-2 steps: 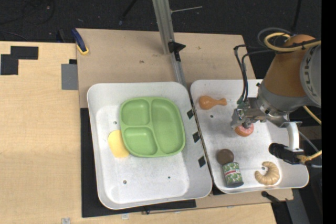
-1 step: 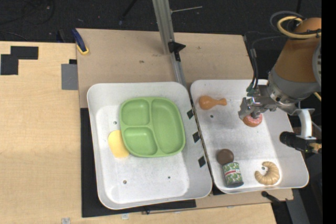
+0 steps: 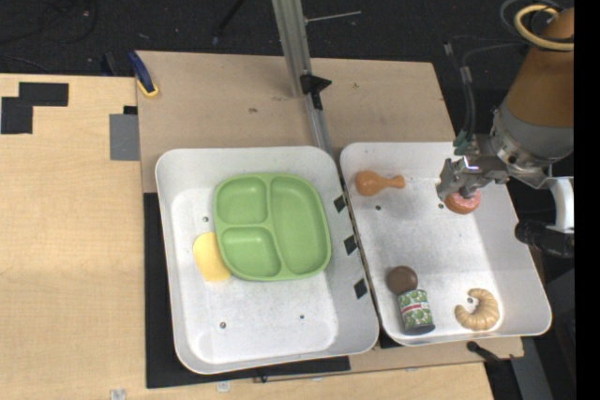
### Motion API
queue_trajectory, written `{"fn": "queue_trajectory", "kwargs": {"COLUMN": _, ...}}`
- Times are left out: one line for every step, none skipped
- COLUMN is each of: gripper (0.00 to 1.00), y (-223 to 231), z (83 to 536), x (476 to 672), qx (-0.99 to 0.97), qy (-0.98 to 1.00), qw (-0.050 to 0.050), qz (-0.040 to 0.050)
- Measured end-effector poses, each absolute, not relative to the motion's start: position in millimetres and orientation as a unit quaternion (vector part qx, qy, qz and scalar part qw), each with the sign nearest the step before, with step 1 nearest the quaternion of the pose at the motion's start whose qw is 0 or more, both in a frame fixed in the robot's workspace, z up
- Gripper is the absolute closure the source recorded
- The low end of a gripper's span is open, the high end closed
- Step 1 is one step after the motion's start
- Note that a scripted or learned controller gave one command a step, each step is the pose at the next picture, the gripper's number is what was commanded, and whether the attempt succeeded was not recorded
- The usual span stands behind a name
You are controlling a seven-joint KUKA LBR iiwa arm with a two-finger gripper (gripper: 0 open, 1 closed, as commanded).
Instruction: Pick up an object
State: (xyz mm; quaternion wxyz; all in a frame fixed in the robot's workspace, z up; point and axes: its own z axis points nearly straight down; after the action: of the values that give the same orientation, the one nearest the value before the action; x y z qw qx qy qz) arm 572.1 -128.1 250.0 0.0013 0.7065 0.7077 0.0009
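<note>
Hidden: I could make out little of the pink round thing (image 3: 462, 201) at the right of the frame; the gripper (image 3: 457, 185) covered its top, and it sat in the upper part of the right bin (image 3: 525, 250).
Cut off: the arm (image 3: 542, 98) ran out at the right edge of the frame, so I saw just its orange band and grey wrist.
Claw: I could not tell how wide it stood, nor whether it had the pink thing; the metal parts blurred together right above it.
Hard to read: the label on the small can (image 3: 415, 311), lower middle of the right bin.
Count, right bin: five things, I made it: pink thing, orange drumstick-shaped toy (image 3: 377, 184), dark brown ball (image 3: 402, 278) just above the can, the can, one croissant (image 3: 479, 309).
Count, left bin (image 3: 187, 173): two, a green divided plate (image 3: 272, 227) and a yellow piece (image 3: 210, 259) partly tucked under its left rim.
Bins: two, side by side.
</note>
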Motion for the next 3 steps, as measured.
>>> {"fn": "queue_trajectory", "kwargs": {"gripper": 1.00, "y": -78, "z": 248, "x": 561.4, "qx": 0.706, "qy": 0.709, "qw": -0.002, "qz": -0.0006}}
{"fn": "queue_trajectory", "kwargs": {"gripper": 1.00, "y": -20, "z": 253, "x": 563.2, "qx": 0.705, "qy": 0.709, "qw": -0.002, "qz": 0.0000}}
{"fn": "queue_trajectory", "kwargs": {"gripper": 1.00, "y": 35, "z": 241, "x": 554.8, "qx": 0.705, "qy": 0.709, "qw": -0.002, "qz": -0.0009}}
